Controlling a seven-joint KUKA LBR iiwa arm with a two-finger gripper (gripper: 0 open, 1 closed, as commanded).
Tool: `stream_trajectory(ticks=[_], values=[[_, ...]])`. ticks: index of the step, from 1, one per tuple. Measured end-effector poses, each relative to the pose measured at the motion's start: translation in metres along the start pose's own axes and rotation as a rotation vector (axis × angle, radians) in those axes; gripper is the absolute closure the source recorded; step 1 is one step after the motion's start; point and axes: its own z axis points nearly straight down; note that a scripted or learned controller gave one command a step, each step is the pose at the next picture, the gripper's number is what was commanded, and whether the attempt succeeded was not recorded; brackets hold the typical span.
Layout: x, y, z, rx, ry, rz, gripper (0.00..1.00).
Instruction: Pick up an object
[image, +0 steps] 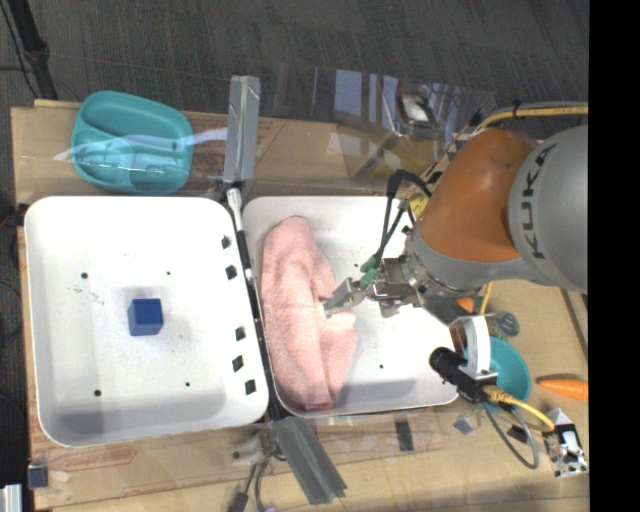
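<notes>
A wooden bench (300, 135) on dark carpet carries 2 shallow white bins. The gripper (338, 298) is low in the right bin (400, 385), at the right edge of a soft, rolled pink towel (300, 310); whether it is open or closed, I cannot tell. A small blue cube (146, 316) lies in the left bin (60, 400). A teal plastic shell (130, 140) lies behind.

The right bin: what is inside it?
Inside the right bin lies a pink towel, rolled up along the left wall. The gripper hangs over the towel's right edge. Whatever lies under the towel or under the arm is covered.
</notes>
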Motion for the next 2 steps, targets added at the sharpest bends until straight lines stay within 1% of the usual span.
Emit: stream_trajectory(ticks=[1,2], values=[[-0.032,0.039,0.098,0.001,0.0,-0.099,0.0],[-0.059,0.014,0.145,-0.003,0.0,-0.116,0.0]])
